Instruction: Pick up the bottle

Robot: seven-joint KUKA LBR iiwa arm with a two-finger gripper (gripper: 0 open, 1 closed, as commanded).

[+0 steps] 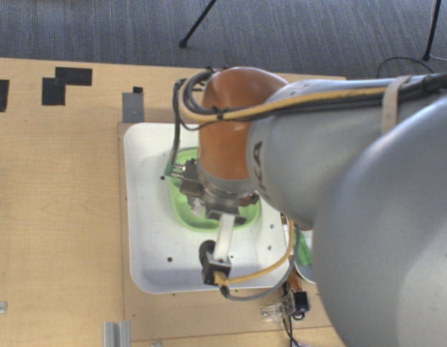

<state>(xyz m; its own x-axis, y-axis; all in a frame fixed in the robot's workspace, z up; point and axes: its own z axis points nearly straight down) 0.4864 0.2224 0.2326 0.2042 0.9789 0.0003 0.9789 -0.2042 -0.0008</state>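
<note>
One shallow white plastic bin (147, 223) lies on the pale wooden bench (57, 208), its rounded walls showing on the left and near sides. The large grey robot arm (367, 194) reaches in from the right and covers most of that side. Its rounded orange band (230, 121) sits above the middle of the bin.

Below the band, the grey metal gripper (212, 207) hangs low over the bin floor, straight above a lime-green curved plastic object (181, 207). That object's rim arcs out to the left of the gripper and under it. Whether the gripper is spread or closed, or has anything in it, cannot be told, because the wrist hides its lower end. A white bar (224, 241) runs from the wrist towards the near wall and ends in a black fitting (209, 260).

Which object is the bottle cannot be told. The green object under the gripper is the largest item in sight in the bin. A second sliver of green (303, 248) shows at the arm's edge to the right.

A yellow cable (317, 96) runs along the arm, and black cables (182, 100) loop beside the orange band. Black rectangular marks (68, 82) sit on the bench at upper left, and a small grey block (133, 105) stands just beyond the bin's far corner. They are plain patches and carry no lettering. Grey carpet (100, 13) lies beyond the bench, with a thin black stand leg (205, 16) across it.
</note>
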